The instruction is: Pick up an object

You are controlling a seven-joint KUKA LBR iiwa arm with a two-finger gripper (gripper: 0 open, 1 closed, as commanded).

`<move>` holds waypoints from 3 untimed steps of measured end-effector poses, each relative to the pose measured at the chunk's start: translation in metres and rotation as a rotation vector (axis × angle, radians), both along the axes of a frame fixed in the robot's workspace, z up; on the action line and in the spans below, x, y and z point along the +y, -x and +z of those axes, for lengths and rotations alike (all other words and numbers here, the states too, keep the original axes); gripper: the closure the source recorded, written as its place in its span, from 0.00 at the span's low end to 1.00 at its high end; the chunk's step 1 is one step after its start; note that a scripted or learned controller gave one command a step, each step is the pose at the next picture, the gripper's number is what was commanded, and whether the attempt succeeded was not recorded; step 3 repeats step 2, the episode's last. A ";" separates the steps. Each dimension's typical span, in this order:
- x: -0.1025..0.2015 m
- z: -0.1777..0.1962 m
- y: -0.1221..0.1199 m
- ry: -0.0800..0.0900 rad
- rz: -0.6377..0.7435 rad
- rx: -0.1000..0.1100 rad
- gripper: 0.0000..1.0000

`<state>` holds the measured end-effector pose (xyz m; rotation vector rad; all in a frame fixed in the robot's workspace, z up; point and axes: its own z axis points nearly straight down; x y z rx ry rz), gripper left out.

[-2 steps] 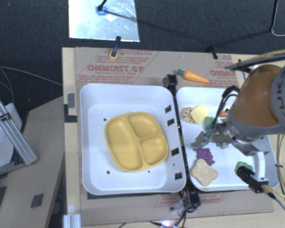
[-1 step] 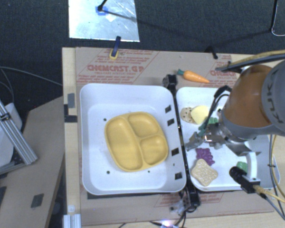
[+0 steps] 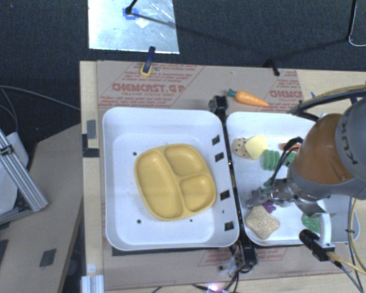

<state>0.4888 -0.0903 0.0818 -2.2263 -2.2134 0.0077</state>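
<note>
My gripper (image 3: 263, 198) hangs low over the right bin (image 3: 244, 124), near its front left part. Just beneath it lies a small purple piece (image 3: 269, 207), partly hidden by the gripper. A tan, speckled bread-like piece (image 3: 262, 223) rests right in front of it at the bin's front edge. Further back lie a pale yellow wedge with a spotted face (image 3: 250, 146) and a green ribbed piece (image 3: 271, 159). A red-orange bit (image 3: 288, 144) peeks out beside the arm. Another green piece (image 3: 312, 223) sits at the front right.
The left bin (image 3: 119, 224) holds a yellow divided plate (image 3: 174, 180). An orange toy carrot (image 3: 249, 98) lies on the cardboard behind the right bin. The arm's bulky grey and orange body (image 3: 332, 154) covers the right bin's right half.
</note>
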 end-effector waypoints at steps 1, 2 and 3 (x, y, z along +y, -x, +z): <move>0.004 0.014 -0.003 -0.002 0.007 -0.006 1.00; 0.069 0.109 -0.070 -0.003 0.019 -0.020 1.00; 0.069 0.109 -0.070 -0.003 0.019 -0.020 1.00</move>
